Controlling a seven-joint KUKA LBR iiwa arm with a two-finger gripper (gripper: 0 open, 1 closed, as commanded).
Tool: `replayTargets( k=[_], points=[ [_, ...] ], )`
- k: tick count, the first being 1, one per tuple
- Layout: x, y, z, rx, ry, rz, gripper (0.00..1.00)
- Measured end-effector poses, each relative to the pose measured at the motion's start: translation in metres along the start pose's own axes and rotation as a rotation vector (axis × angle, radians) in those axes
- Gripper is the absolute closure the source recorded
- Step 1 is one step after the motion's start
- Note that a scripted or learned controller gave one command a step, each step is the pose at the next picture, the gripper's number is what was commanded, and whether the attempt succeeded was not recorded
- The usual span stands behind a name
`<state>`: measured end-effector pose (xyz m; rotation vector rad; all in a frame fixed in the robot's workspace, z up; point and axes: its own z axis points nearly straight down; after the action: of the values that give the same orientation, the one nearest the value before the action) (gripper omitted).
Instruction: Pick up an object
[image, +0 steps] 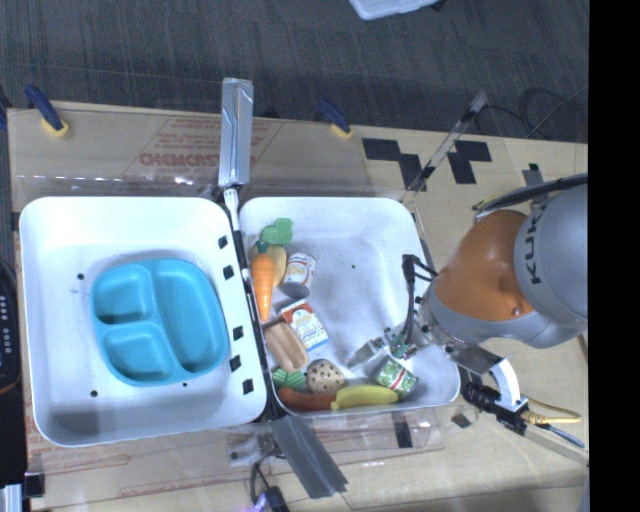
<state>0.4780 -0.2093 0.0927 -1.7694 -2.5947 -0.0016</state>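
While the jaws sit low in the right bin near its right wall, beside a small carton, their opening cannot be told.

The KUKA iiwa arm has a rounded grey casing with dark lettering on its side and a broad, glossy orange band above the wrist. Below that sits a grey collar, then a small metallic gripper.
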Motion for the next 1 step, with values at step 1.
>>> replayTargets(
  k=[1],
  points=[
    [-0.0291,0.0745,-0.0681,-0.002,-0.003,0.008,0.0]
  ],
)
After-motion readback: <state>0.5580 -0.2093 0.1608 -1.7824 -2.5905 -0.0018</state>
